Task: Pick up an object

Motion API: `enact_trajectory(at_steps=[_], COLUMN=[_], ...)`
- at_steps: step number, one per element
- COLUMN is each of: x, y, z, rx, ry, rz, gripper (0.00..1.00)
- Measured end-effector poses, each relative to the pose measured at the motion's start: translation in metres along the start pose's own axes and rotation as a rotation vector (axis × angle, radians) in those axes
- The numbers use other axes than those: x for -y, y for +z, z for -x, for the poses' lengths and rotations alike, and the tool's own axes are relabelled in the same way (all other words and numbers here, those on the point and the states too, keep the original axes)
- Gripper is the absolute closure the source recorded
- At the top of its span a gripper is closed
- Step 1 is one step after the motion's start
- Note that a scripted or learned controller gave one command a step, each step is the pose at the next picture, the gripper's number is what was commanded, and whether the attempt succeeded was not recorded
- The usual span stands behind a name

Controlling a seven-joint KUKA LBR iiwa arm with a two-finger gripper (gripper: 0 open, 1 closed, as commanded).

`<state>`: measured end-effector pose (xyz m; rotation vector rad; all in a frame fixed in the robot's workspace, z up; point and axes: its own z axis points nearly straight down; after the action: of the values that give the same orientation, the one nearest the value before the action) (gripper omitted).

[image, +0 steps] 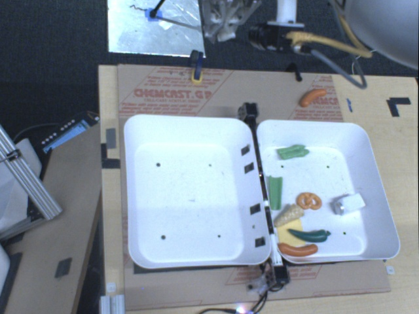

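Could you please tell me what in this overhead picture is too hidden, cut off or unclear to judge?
- Gripper, camera view: cut by the top edge and blurred, so its finger state is unreadable.
- Arm, camera view: cropped at the top right corner.
- White and grey object in the right bin: too small to identify.
- Yellow piece: partly covered by the green pepper.

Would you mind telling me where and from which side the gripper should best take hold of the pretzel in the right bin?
Probably across the pretzel at its outer rim, coming straight down from above. It lies flat on the right bin floor with bare space all around, apart from the corn and the white block, so the fingers could straddle its narrower width.
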<state>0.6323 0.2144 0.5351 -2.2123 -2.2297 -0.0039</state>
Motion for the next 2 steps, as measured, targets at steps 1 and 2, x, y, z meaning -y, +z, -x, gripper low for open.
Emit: enact_trajectory(at_steps=[1, 2], x=[0.0048, 0.0034], y=[-0.0002, -0.0003], z=[-0.0207, -0.0198], rx=[0.0, 0.001], ry=[0.002, 0.003], rz=[0.001, 0.001], gripper=[1.0, 1.0])
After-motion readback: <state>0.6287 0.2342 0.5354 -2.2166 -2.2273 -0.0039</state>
